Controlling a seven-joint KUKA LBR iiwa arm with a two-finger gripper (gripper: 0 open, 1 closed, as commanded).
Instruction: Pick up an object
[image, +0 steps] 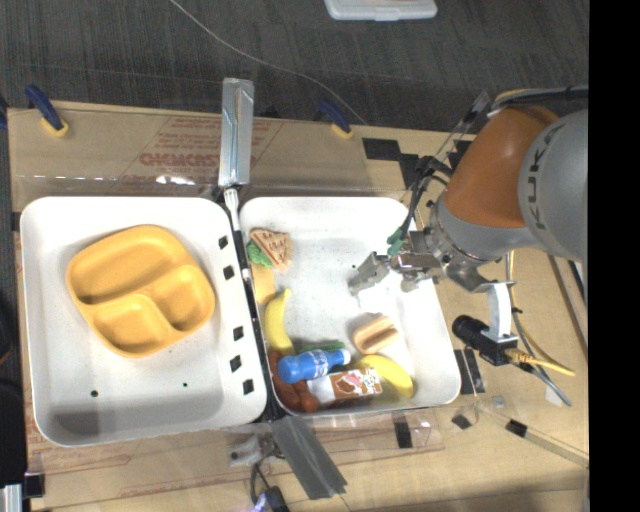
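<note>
One fixed camera looks down at a slant on both white bins (40, 300)

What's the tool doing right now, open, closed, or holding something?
Tool: over the right bin, above the hot dog; nothing seen in it; open or closed cannot be told.

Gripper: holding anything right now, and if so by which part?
Nothing is held. The gripper hovers over the right bin, with bare bin floor under its fingers, apart from the hot dog below it.
</note>
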